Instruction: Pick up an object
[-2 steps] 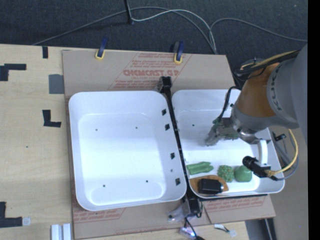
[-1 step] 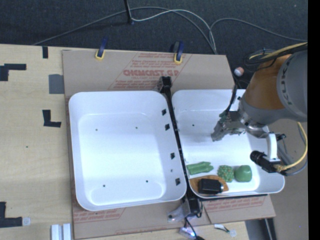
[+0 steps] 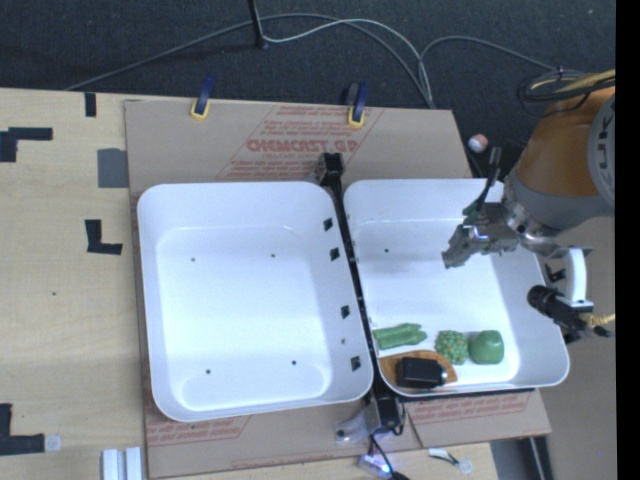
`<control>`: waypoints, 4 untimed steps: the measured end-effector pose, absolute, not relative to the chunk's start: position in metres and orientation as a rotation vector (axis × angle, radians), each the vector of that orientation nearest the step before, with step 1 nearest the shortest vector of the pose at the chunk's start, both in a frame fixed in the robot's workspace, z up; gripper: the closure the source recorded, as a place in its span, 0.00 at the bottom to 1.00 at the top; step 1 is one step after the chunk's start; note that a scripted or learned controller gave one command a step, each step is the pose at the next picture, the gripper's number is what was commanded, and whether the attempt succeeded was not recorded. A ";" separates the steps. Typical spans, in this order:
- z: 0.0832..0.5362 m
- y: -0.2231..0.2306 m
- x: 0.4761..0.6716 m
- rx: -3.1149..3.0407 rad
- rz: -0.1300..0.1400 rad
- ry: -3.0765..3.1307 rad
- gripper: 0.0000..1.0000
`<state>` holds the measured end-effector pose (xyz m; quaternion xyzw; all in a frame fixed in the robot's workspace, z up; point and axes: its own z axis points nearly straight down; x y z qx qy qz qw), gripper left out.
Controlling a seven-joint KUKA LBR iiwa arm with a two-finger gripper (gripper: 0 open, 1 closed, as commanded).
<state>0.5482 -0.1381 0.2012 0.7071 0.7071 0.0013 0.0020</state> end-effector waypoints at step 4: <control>0.219 0.017 0.539 2.218 -0.001 2.228 1.00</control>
